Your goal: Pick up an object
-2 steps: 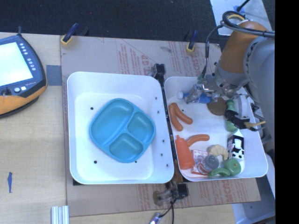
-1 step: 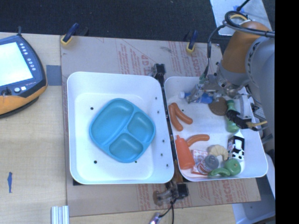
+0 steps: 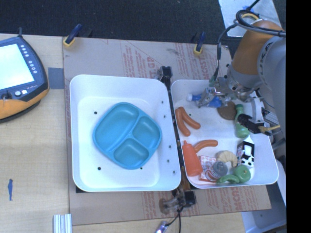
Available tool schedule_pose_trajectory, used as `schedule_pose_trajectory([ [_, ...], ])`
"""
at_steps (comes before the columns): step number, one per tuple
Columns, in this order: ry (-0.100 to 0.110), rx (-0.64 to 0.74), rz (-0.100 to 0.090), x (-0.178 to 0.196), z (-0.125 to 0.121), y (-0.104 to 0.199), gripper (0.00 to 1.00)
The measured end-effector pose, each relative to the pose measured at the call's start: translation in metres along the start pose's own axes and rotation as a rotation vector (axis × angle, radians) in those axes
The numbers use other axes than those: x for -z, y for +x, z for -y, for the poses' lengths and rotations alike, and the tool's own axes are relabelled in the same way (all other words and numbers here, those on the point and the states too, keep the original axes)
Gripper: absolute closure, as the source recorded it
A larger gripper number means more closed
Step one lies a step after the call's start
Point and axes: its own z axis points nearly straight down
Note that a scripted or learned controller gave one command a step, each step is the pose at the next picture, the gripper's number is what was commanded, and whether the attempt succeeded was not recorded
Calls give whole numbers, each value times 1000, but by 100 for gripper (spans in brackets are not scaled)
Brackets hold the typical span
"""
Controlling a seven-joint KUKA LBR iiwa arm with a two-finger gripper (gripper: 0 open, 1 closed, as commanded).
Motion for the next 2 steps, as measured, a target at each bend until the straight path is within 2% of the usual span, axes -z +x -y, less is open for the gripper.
schedule_pose_trajectory([
  [1,-10,-2,-2,91,3,104,100],
  [2,-8,-3,-1,90,3,103,0],
])
